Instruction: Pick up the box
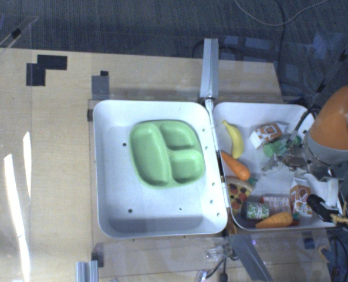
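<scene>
Camera view, contents of the desk (56, 157), listed from the box outward.

Box (266, 134): small, white with an orange-brown printed face, lying tilted in the upper part of the right bin (262, 109), near its far wall. Free of the gripper.

Gripper (286, 153): dark metal, low over the right bin just below and to the right of the box, beside a small green item (273, 148) that is too blurred to name. Whether the jaws are apart or together cannot be told from here. Nothing is seen between them.

Arm (338, 128): grey with an orange band, entering from the right over the bin's right wall.

Banana (234, 138): yellow, lying lengthwise left of the box, near the bin's left wall.

Carrot (236, 167): orange, slanted, just below the banana.

Pizza slice (239, 191): a toy piece at the lower left of the right bin.

Bottle (266, 207): lying on its side along the near wall, green at its left end.

Second carrot (274, 220): orange, just below the bottle, against the near wall.

Second carton (301, 200): white and orange-brown, at the lower right, under the arm's edge.

Left bin (112, 175): white, shallow, touching the right bin side by side.

Green tray (166, 152): divided into three compartments, resting in the upper middle of the left bin.
</scene>
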Tool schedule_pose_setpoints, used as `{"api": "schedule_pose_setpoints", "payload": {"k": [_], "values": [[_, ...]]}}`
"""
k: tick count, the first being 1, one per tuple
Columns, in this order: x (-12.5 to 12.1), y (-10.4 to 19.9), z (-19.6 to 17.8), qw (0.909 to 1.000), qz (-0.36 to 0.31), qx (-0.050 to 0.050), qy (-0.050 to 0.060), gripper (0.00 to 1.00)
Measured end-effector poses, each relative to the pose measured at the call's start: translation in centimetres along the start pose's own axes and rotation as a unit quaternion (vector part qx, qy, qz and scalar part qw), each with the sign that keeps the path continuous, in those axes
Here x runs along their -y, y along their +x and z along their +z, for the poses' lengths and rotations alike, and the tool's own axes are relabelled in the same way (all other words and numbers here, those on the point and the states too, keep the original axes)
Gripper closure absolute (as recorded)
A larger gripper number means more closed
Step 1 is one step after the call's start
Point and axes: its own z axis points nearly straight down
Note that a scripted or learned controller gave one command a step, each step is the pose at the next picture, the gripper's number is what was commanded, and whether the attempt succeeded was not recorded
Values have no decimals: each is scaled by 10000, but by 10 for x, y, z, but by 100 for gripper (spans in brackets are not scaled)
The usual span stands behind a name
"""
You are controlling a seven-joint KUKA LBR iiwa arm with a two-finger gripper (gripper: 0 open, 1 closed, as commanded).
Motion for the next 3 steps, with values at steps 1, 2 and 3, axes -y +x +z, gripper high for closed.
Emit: {"api": "schedule_pose_setpoints", "payload": {"k": [1, 2, 3], "values": [[-28, 55, -89, 9982, -605, -13, 26, 0], [-82, 34, -22, 9980, -610, 11, -143, 0], [-68, 33, -18, 9970, -736, 61, -231, 0]]}}
